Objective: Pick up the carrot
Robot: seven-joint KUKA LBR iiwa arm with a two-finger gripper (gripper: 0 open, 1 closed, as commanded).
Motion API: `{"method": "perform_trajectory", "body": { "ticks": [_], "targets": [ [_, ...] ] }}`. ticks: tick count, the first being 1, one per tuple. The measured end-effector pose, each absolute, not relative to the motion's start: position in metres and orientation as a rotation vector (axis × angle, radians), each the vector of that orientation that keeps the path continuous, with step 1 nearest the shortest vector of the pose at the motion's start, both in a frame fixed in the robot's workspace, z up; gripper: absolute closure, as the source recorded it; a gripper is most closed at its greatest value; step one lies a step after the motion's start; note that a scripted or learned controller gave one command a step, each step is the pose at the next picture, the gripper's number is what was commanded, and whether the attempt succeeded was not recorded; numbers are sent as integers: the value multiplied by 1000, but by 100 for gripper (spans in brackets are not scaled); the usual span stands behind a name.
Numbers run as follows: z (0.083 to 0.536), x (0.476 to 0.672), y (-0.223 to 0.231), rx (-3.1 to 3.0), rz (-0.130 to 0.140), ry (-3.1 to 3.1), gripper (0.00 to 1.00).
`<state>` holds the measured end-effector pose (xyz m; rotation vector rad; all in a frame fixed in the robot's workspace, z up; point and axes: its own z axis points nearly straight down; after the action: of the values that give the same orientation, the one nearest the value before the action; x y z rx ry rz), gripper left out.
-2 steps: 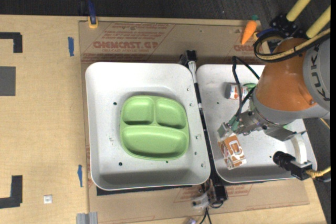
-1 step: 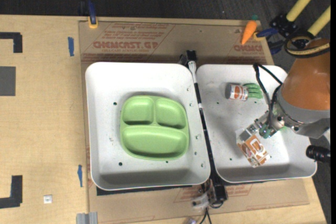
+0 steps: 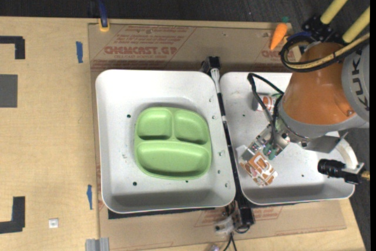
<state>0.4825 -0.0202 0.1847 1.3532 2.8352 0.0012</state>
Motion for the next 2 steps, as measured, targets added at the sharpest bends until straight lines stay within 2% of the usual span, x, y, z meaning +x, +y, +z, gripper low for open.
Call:
{"method": "perform_trajectory", "body": {
  "ticks": [1, 2],
  "targets": [
    [196, 480, 38, 1167, 3, 2913, 100],
    [152, 479, 99, 857, 1, 3024, 100]
  ]
}}
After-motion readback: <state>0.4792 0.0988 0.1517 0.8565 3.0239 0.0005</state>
